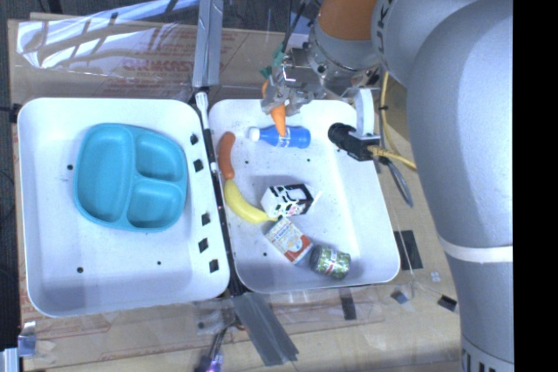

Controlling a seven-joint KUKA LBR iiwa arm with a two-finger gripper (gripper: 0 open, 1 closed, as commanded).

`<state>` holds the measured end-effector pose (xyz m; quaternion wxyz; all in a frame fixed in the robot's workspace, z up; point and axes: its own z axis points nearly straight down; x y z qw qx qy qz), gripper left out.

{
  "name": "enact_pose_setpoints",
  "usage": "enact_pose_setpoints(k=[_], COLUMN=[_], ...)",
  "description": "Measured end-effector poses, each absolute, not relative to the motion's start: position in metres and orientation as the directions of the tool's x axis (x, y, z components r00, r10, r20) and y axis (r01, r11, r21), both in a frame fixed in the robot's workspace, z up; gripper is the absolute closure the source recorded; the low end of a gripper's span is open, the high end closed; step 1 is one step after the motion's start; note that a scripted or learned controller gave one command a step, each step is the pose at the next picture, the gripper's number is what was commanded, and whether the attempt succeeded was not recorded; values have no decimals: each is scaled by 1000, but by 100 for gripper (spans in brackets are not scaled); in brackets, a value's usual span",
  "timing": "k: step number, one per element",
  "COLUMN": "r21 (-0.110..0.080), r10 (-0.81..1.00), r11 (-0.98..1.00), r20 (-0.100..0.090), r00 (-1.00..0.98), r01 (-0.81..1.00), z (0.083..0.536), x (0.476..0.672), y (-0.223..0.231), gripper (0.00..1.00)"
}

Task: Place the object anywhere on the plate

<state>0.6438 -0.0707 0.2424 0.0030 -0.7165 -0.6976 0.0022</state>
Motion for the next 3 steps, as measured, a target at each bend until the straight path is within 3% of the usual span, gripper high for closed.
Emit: enact_pose_setpoints(k=[1,2,3], r21=[-8,-8,-7], r10=[973,966,966], r11=[-230,-257,-258], r20=[-1,-3,-3], r00=[230,257,258], r01=[973,966,966], z=[190,150,150], x=[650,587,588], y=[16,106,105], gripper=[100,100,0])
